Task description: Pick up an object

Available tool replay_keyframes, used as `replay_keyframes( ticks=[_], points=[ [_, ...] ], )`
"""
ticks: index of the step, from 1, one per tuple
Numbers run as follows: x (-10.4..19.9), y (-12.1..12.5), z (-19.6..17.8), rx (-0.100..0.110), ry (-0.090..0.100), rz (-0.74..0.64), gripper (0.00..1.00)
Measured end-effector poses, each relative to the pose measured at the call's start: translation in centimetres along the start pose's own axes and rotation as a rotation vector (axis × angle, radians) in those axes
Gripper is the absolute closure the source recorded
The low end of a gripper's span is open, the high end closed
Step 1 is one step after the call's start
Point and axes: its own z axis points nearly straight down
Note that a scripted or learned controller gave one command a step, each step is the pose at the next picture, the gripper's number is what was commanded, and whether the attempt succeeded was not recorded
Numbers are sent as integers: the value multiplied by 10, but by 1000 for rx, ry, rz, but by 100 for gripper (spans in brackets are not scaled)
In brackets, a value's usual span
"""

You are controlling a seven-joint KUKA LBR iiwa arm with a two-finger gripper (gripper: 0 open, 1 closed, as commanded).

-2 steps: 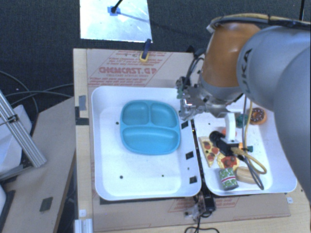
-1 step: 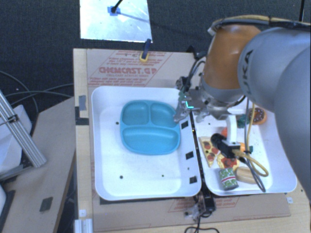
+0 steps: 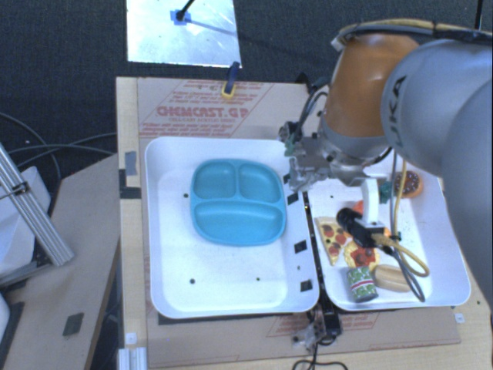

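Camera view: the grey arm (image 3: 431, 129) reaches in from the right over the counter (image 3: 192, 102), which carries the left bin (image 3: 177, 284) and right bin (image 3: 447, 253) side by side. A blue plate (image 3: 237, 203) with three compartments lies in the left bin, its long axis running left to right, the two small compartments on the far side. The end effector (image 3: 296, 174) hangs above the bins' shared rims, just beside the plate's right edge; whether it is apart or together cannot be told. In the right bin lie a pizza slice (image 3: 333, 241), a bread roll (image 3: 391, 278) lengthwise left to right, a can (image 3: 360, 282) just beside it, and a doughnut (image 3: 410, 183) at the far side
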Motion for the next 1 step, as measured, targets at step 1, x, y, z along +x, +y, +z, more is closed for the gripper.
replay_keyframes(
  ticks=[1],
  points=[
    [0,0,0,1,-1,0,0]
  ],
)
